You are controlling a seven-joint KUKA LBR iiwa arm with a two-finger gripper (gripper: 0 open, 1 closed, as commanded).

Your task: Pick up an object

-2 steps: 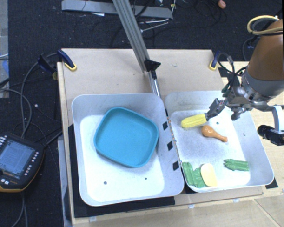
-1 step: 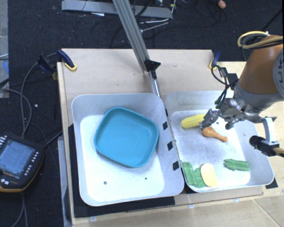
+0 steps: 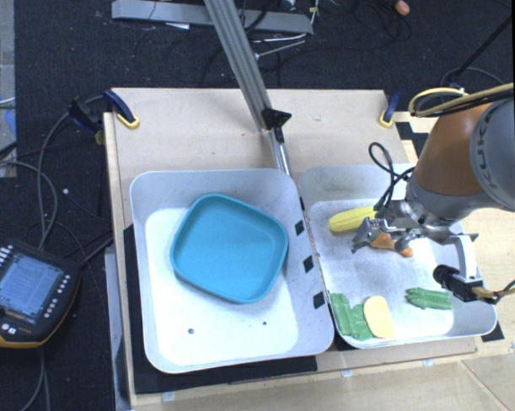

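Gripper (image 3: 378, 235) being worked over the orange piece (image 3: 395, 243) in the right bin (image 3: 472, 323).

The gripper is being held low near the upper middle of the right bin, just beside the yellow corn-like piece (image 3: 352, 220), apparently so that the small orange piece under it can be reached. Whether anything is being gripped cannot be told, since the tool's tip is being hidden by its own body. The orange piece is lying partly covered, its visible end pointing toward the lower right; its long axis is judged to be running from upper left to lower right. The blue plate (image 3: 229, 248) is sitting in the left bin (image 3: 161, 330), well apart from the work.
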